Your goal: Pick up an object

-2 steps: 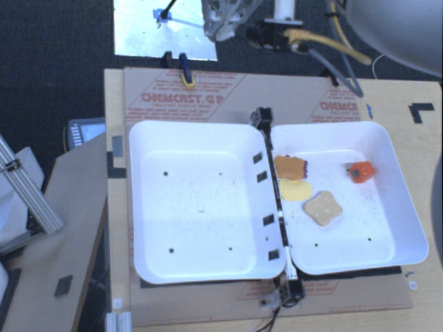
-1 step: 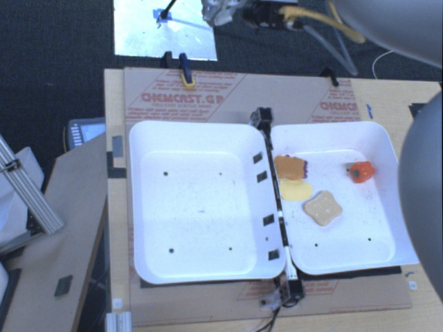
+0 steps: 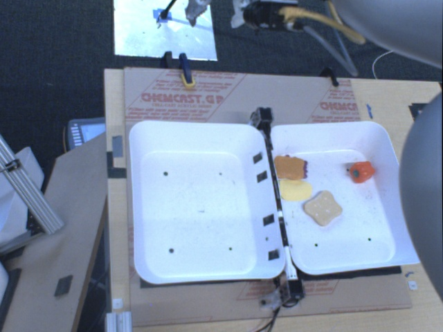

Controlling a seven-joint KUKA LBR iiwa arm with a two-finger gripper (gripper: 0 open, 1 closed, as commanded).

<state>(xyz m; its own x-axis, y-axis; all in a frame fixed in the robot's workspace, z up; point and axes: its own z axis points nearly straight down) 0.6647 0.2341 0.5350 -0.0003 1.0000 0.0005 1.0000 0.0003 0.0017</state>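
The arm (image 3: 387,9) hung beyond the back edge of the bench (image 3: 118,102), and its hand (image 3: 218,5) sat high and well apart from both bins. Whether the hand was apart or together could not be told.

The far-side bin (image 3: 201,199), lying camera-ward of the hand, showed a bare white floor. The arm-side bin (image 3: 387,144), camera-ward and toward the arm, held every candidate: a tan bread slice (image 3: 322,208), an orange toast piece (image 3: 291,167) touching a flat yellow disc (image 3: 296,190), and a small red-orange object (image 3: 360,171).

The red-orange object probably suited best, standing alone. The hand would need to descend centred over it, clear of the bin's wall.
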